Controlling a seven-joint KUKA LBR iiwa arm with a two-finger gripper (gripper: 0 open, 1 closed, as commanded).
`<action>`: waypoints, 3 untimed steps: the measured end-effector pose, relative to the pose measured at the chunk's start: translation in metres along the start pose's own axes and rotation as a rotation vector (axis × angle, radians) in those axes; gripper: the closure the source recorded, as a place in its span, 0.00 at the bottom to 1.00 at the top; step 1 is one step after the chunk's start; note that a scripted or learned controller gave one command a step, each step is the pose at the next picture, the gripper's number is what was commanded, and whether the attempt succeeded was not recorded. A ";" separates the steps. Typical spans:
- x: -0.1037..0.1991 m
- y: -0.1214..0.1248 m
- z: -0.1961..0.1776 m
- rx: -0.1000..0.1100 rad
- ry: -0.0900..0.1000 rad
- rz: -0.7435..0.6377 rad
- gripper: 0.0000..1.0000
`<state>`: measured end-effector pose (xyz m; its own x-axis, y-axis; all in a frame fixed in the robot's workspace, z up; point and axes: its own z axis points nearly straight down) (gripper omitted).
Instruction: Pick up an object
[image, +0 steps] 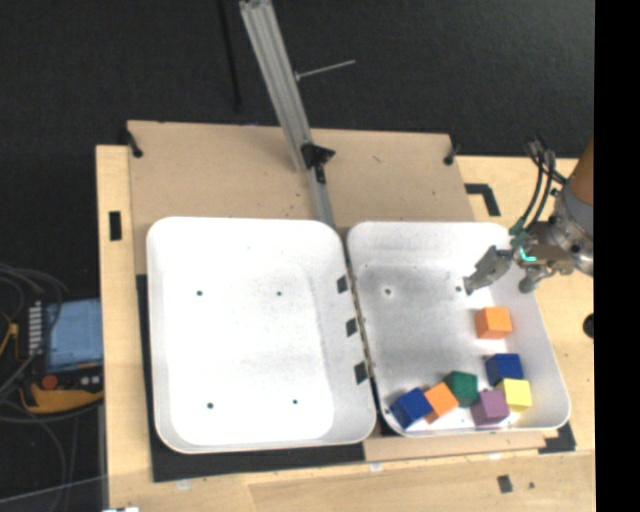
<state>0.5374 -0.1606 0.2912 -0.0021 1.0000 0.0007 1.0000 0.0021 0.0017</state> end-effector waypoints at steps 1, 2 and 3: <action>0.006 0.006 0.053 0.005 -0.002 0.004 0.00; -0.003 0.010 0.110 0.006 -0.002 0.004 0.00; -0.002 0.011 0.171 0.007 -0.002 0.005 0.00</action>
<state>0.5490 -0.1626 0.1198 0.0029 1.0000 -0.0011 1.0000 -0.0029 -0.0049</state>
